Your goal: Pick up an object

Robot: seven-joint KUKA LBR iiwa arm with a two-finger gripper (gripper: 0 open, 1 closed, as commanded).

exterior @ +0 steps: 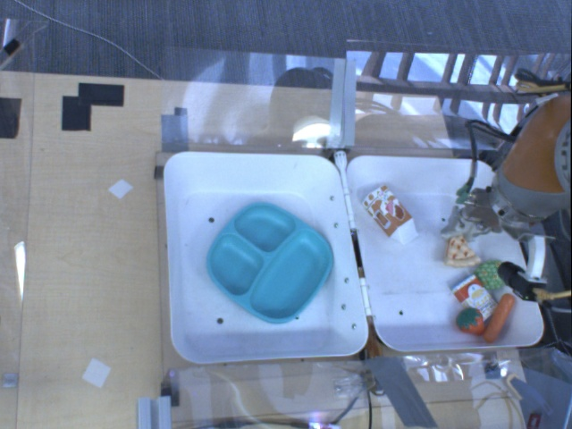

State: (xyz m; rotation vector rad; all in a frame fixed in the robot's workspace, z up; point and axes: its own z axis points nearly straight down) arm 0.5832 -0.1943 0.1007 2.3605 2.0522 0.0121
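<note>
My gripper (464,223) hangs over the right part of the right bin (420,307), reaching in from the right. Just below its tip lies a small pizza-slice toy (461,253), close to it; nothing shows as held. A brown-and-white carton (389,213) lies tilted in the bin's upper left. Toward the bin's lower right corner sit a green piece (489,273), a red-and-white packet (473,294), an orange carrot (500,317) and a red-and-green round toy (469,321).
The left bin (192,329) holds a blue divided plate (270,262) at its middle. A raised divider (355,248) separates the two bins. The middle and lower left of the right bin's floor is bare white.
</note>
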